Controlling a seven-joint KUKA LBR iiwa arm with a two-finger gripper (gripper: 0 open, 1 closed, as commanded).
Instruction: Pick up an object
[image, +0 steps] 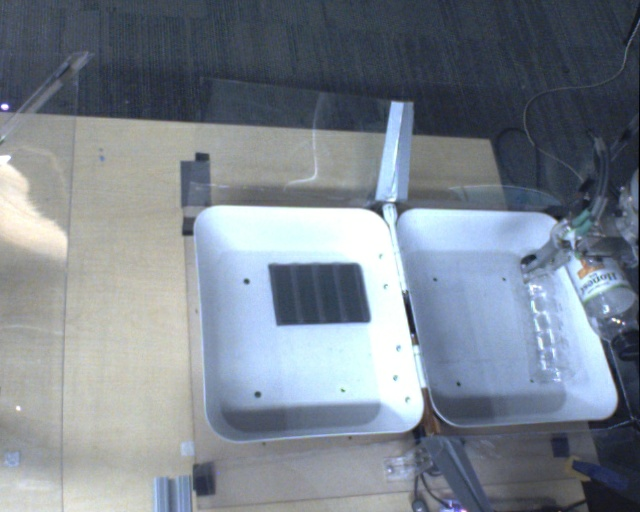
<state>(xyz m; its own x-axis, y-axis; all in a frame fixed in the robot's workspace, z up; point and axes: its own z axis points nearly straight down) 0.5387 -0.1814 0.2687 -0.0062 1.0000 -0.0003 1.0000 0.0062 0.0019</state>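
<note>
The dark ridged pad (319, 293) lies flat in the left bin (225, 330), easy to reach. I cannot tell the hand's (560, 245) state, far from the pad.

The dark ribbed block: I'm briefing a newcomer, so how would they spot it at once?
Find the two white bins side by side; take the left bin. The dark ribbed block lies flat on its floor, a grey grooved rectangle, unlike the clear plastic piece in the right bin.
</note>
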